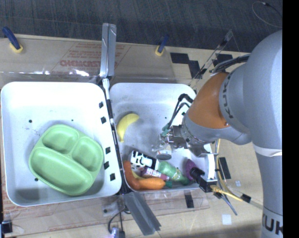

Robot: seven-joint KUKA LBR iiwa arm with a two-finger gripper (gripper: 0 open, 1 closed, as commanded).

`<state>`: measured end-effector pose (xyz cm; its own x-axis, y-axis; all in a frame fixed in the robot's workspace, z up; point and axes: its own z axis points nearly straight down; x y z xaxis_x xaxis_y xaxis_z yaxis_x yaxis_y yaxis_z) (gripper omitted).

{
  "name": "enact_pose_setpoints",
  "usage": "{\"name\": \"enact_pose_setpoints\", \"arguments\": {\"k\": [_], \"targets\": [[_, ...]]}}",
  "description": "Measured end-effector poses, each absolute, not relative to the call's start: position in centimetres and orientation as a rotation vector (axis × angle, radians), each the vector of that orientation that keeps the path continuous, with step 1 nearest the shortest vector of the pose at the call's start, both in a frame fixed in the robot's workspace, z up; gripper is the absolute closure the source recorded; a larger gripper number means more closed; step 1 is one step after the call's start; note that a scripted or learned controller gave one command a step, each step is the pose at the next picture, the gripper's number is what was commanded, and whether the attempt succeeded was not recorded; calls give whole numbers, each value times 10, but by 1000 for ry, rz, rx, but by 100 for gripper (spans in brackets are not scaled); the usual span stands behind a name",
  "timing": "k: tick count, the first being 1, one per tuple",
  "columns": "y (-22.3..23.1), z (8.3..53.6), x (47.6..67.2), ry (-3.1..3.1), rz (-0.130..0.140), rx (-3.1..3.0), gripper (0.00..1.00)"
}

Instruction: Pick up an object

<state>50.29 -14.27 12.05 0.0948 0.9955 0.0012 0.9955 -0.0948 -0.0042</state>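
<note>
The right bin (149,95) holds a yellow banana (126,125) near its left wall. Along its front edge lie an orange carrot (145,183), a black and white package (142,159), a green bottle (172,173) and a purple eggplant (191,168). My gripper (163,148) hangs low in the middle of this bin, just above and behind the package and the bottle, to the right of the banana. The grey arm with its orange band (211,105) hides the bin's right side.
The left bin (15,98) holds a light green divided plate (66,158). A metal divider (107,53) stands between the bins at the back. Blue clamps (13,39) grip the cardboard base behind the bins.
</note>
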Motion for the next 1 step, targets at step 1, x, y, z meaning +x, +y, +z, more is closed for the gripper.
{"name": "enact_pose_setpoints", "arguments": {"k": [1], "targets": [[-91, 219, 477, -2106, 0, -2328, 100]]}}
